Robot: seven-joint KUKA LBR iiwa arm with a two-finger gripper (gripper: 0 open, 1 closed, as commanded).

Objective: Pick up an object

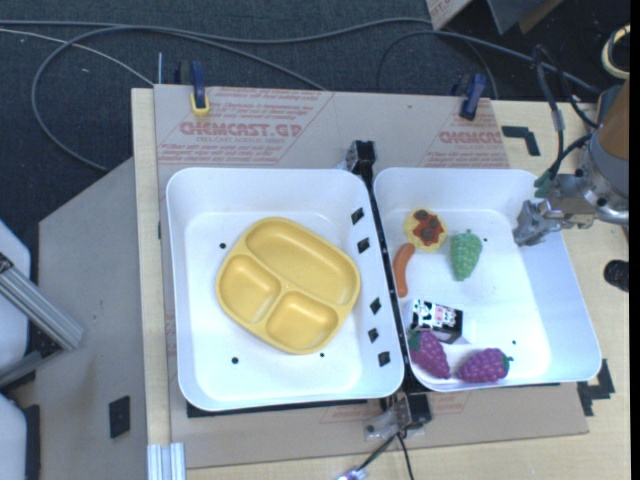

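1. Over the right bin's (560,268) far edge, the gripper (528,224) is hovering, carrying nothing; its closure I cannot tell.
2. Nearest it, green grapes (465,254) are lying loose beside a round toy (427,229).
3. Purple grapes (484,365) are resting further off, likely reachable.

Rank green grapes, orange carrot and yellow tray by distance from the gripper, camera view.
From the gripper:
1. Green grapes, right bin, upper middle.
2. Orange carrot, right bin, by the divider.
3. Yellow tray, left bin, centre.
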